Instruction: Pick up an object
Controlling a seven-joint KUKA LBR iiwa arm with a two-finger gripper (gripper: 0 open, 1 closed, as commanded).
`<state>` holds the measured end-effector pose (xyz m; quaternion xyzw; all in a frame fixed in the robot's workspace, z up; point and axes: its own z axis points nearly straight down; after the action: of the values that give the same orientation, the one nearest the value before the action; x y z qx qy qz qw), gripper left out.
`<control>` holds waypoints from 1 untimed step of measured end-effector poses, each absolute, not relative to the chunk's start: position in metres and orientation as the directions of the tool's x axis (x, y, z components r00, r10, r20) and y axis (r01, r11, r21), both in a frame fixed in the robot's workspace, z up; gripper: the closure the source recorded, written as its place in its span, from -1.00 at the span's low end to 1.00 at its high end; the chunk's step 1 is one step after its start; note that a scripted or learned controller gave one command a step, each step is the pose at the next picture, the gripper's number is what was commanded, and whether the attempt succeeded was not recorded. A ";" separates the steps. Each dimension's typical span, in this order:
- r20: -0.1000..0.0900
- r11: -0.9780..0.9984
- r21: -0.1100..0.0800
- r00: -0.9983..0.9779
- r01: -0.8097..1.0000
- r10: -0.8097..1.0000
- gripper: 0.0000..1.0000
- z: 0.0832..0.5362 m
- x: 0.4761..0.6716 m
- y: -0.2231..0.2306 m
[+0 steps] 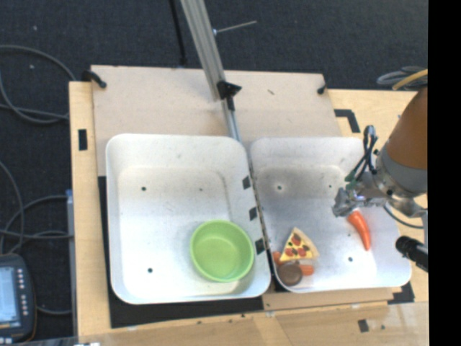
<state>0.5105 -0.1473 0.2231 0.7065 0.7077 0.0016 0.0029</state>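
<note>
Gripper (347,204) at right bin (310,153), touching carrot (360,229) top; finger state unreadable. Centre over carrot's middle, across its width, before closing

Arm (410,139): I see it cut off at the right, just the orange band and grey wrist.
Claw (346,204): too small and blurred for me to read its tips; it sits at the top end of the orange carrot (361,229), contact unclear.
Brown round piece (290,273): partly tucked under the pizza slice toy (297,246); I can't identify it.
Table (166,99): lower edge runs out of frame.
Black device (13,298): clipped at the left.
</note>
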 end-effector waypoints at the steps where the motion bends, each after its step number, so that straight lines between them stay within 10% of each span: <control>1: -0.002 -0.007 -0.001 0.007 1.000 1.000 1.00 0.206 0.511 -0.149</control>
<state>0.5106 -0.1491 0.2064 0.7095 0.7047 -0.0012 0.0005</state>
